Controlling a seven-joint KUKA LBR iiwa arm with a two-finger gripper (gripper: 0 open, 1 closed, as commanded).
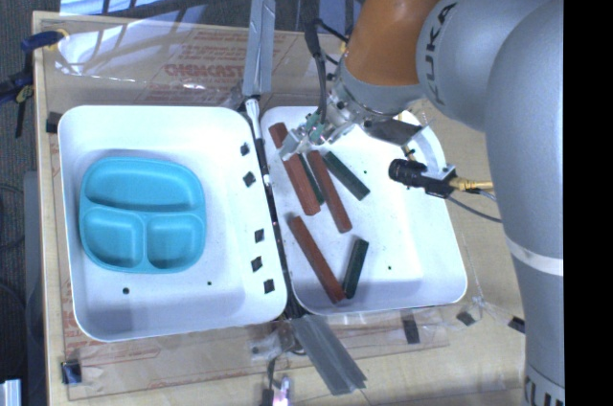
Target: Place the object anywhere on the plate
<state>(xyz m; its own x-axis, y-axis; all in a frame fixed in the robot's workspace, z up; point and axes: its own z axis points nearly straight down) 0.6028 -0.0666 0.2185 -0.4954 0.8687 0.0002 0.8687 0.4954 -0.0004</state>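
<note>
A blue three-compartment plate [142,213] lies in the left bin [86,308]. In the right bin [421,251] lie several brown and dark green sticks. Two brown sticks [306,186] and a green stick [346,176] cluster near the bin's back. Toward the front, another brown stick [317,259] and a green stick [356,266] lie close together. My gripper [309,134] hangs low over the back left corner of the right bin, right at the upper ends of the clustered sticks. The wrist hides how it meets them.
The raised divider [271,213] between the two bins carries small black marks. A black cable fitting [419,174] juts from the arm over the right bin. The big grey arm [517,107] covers the right side of the bench.
</note>
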